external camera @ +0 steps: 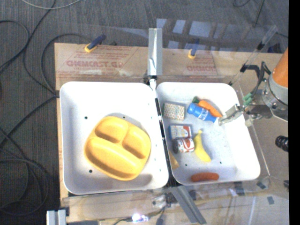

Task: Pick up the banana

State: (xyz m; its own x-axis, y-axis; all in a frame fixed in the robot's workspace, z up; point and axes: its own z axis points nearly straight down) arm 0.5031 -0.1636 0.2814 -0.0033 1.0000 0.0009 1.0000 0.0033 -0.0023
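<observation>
Crowding the banana [202,149]: a can [183,145] touching it.

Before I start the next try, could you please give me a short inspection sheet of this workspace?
Surface: two white bins, left bin and right bin, on a bench.
Job's things: banana lies in the right bin, beside the can.
Clutter: yellow divided tray in the left bin; blue bottle, carrot, sausage, patterned packet.
Grippers: gripper over the right bin's upper right, apart from the banana.
Cables: black cables on the floor.
Surroundings: grey carpet; clamps.
</observation>
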